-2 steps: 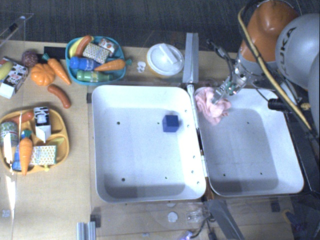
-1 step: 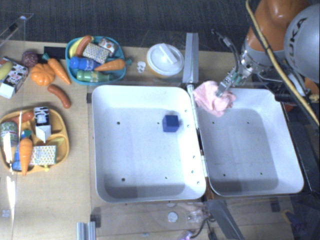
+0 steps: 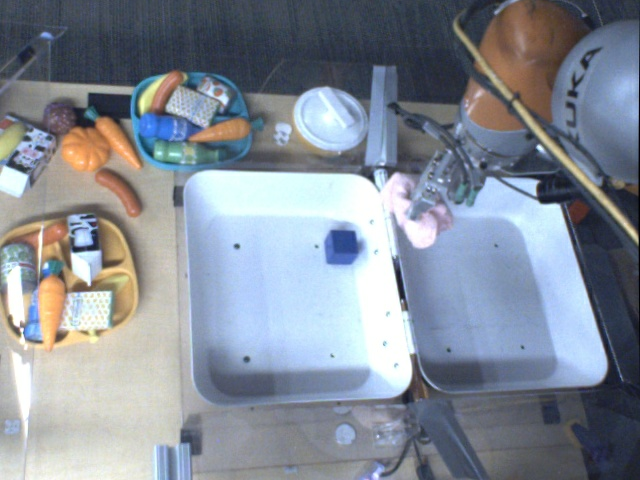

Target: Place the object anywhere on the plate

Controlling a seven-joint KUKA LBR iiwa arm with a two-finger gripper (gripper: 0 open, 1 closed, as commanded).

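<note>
The gripper (image 3: pixel 437 190) overlaps a pale pink, soft-looking lump (image 3: pixel 417 218) at the right white bin's (image 3: pixel 520 358) upper-left rim; the grip is hard to make out. Left of it, a small blue cube (image 3: pixel 342 246) lies in the left white bin (image 3: pixel 250 368).

arm (image 3: pixel 560 58) running off the top and right edges | gripper (image 3: pixel 432 196) fingertips blurring against pink object (image 3: pixel 418 220), grasp unclear | yellow tray (image 3: pixel 118 268) running off the left edge

Stood on a pale wooden bench (image 3: pixel 150 388), under even light; dark ribbed carpet (image 3: pixel 250 13) stretched beyond its far edge.
</note>
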